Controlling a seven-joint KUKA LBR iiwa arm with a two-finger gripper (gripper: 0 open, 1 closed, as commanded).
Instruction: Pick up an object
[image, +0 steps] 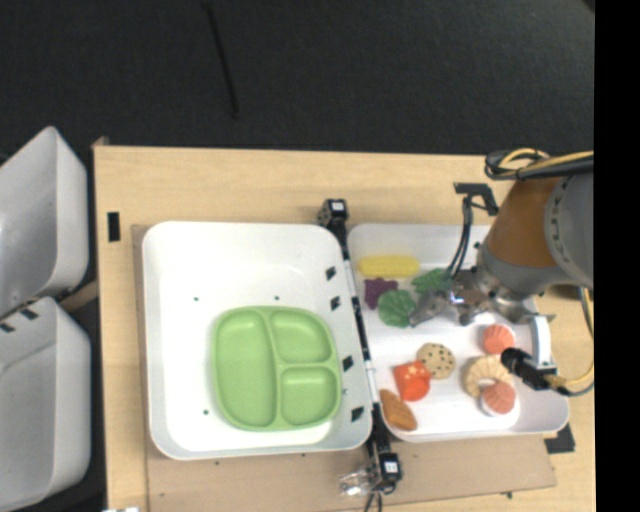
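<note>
The gripper (445, 300) is low at centre-right of the frame, over the green toy (432, 281); I cannot tell how its fingers stand or whether they hold anything. This looks like the reaching step; next comes a clean close and lift. The bin wall (352, 300) lies left, the cookie (435, 359) below.

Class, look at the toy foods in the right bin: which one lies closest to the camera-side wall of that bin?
The brown bread-like piece, in the right bin's near left corner. The red piece and the cookie lie farther up.
</note>
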